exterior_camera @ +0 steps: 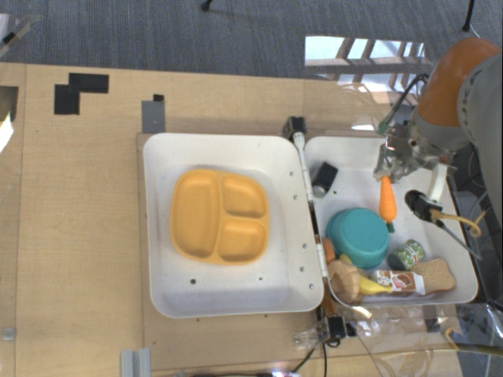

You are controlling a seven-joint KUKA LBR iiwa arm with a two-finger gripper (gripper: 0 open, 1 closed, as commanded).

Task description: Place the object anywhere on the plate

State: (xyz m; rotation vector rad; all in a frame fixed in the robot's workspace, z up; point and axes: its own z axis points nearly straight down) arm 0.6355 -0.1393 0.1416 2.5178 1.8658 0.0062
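Along the near edge of the right bin [470,285] lie the soft-looking toy foods: a tan bread slice [437,276], a small packet [399,281], a banana [369,283] and a lumpy beige piece [343,276] in the near left corner, crowded together as leftover clutter would be. Just beyond them sit a green can [409,253] and a smooth teal bowl [359,237], turned rim down (or so its domed shape suggests).

In the left bin [165,289] the plate [220,215] lies near the middle, yellow-orange, glossy plastic with three moulded compartments, nothing on it yet.

Farther back in the right bin, the carrot [387,199], a slim orange cone, hangs point-down from the pincer [391,171], which appears clenched on its upper end; my judgement is that it has been lifted for carrying across to the plate. A small black block [324,174] rests by that bin's left wall. The worktop [71,234] is pale wood.
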